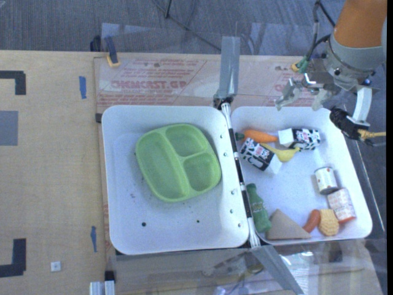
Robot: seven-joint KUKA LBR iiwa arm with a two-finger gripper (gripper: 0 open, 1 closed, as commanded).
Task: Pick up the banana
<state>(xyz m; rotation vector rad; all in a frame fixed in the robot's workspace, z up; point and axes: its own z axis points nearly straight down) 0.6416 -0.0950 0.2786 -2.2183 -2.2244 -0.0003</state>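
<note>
Hovering above the far edge of the right bin, the end effector has its two fingers spread apart, nothing between them. It sits beyond the bin's rim, over the cardboard sheet, not yet down among the objects.

Task status: not started in any visible sense. The banana lies flat in the right bin, upper middle, wedged between the black-and-white carton on its left and a second cow-patterned carton just up and right of it. A carrot lies just behind it. The banana appears to touch at least one carton; the exact contact is hard to read. Judgement: the whole pick remains — approach, descent, closing, lift. The crowding on both sides looks likely to make finger placement awkward.

Other contents of the right bin: a small can, a labelled jar near it, a round cracker-like piece beside an orange piece, a tan wedge, and a green bottle along the left wall.

The left bin holds a green divided plate, sitting roughly centred.

Surface: the bench is pale wood-toned board with black corner marks and bits of blue tape. A grey metal bracket stands at the seam between the bins. Beyond the bench, dark grey carpet with cables trailing across it.
</note>
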